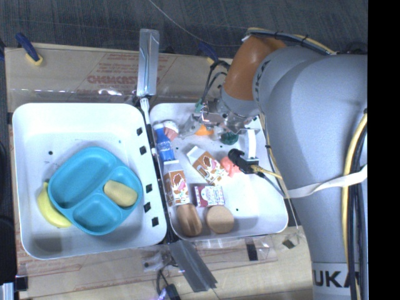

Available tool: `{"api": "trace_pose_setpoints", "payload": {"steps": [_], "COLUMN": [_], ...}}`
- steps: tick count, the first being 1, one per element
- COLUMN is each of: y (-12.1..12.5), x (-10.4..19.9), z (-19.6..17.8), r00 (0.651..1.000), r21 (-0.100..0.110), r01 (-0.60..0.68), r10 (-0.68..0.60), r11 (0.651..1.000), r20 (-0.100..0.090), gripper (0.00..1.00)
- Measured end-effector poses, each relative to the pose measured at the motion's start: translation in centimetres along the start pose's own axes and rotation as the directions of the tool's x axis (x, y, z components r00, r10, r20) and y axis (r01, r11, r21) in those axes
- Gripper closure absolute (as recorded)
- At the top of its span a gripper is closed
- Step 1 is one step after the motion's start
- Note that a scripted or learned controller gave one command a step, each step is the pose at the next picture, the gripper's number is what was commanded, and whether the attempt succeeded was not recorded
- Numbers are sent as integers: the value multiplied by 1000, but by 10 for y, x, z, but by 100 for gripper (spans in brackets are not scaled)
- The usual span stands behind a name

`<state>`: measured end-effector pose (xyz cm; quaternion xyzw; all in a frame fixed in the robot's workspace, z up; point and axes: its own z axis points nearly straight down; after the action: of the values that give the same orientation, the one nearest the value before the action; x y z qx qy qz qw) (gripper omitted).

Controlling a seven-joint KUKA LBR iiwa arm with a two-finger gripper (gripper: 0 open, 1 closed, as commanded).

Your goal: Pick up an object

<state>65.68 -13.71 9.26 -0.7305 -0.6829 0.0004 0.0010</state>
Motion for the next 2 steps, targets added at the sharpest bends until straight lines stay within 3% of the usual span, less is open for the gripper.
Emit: {"api": "trace_pose_setpoints", "payload": {"steps": [1,2], "y": [-22,-96], "x": [-64,-67], "z": [-58,-35], "r00": [998,991], "r21": [-7,-5], "r01": [-60,132], "r10": [60,-132], "r11": [998,991], "r20": [2,1], "gripper": [0,0]}}
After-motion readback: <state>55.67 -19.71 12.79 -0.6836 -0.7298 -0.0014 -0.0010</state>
